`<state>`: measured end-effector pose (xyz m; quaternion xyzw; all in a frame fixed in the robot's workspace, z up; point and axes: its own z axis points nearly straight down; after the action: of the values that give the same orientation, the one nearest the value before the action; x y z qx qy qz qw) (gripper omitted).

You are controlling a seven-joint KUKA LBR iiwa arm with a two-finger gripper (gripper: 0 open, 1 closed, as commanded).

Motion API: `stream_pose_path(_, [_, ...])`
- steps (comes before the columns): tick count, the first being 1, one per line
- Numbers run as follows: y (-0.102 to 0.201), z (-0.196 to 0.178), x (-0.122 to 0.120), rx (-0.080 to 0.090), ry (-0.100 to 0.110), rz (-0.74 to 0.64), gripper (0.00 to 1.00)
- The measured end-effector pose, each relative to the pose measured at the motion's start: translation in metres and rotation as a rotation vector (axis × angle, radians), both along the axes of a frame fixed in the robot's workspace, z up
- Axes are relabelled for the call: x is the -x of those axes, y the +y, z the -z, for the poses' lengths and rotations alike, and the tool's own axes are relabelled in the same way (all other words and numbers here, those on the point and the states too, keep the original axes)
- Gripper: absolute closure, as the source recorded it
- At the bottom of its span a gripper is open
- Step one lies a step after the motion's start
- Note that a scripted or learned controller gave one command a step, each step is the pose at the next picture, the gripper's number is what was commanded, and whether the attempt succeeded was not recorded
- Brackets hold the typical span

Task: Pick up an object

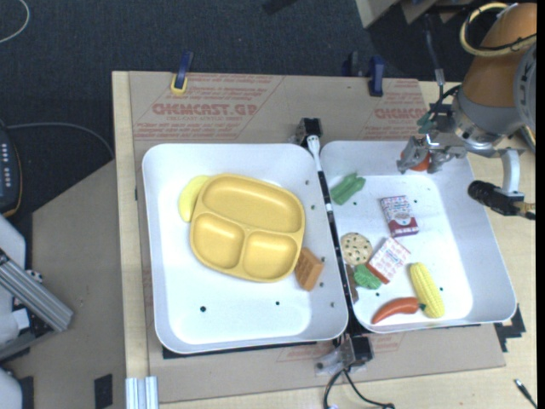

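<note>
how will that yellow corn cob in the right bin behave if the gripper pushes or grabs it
The corn cob looks rounded and elongated, so a side push would probably roll it. Its glossy surface suggests rigid plastic, likely light and somewhat slippery. It lies touching the red pepper, which may shift along with it.

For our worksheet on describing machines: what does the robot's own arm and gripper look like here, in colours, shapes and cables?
The arm is a rounded grey body with a broad orange band and a yellow ring near the top. A dark cable runs down towards the wrist. The gripper is a small metallic grey assembly with a spot of red-orange at it. A black cylindrical part sticks out beside the wrist.
</note>
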<state>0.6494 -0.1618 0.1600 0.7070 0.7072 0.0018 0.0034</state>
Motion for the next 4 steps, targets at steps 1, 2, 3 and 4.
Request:
stream_pose_path(1, [0.004, -0.045, -0.004, 0.0, 0.0, -0.001, 1.0])
stream_pose_path(2, [0.004, -0.067, -0.005, -0.001, 0.002, -0.001, 1.0])
stream_pose_path(3, [0.045, -0.076, 0.033, -0.004, 0.01, -0.003, 1.0])
stream_pose_path(4, [0.085, -0.06, 0.072, -0.005, 0.014, -0.003, 1.0])
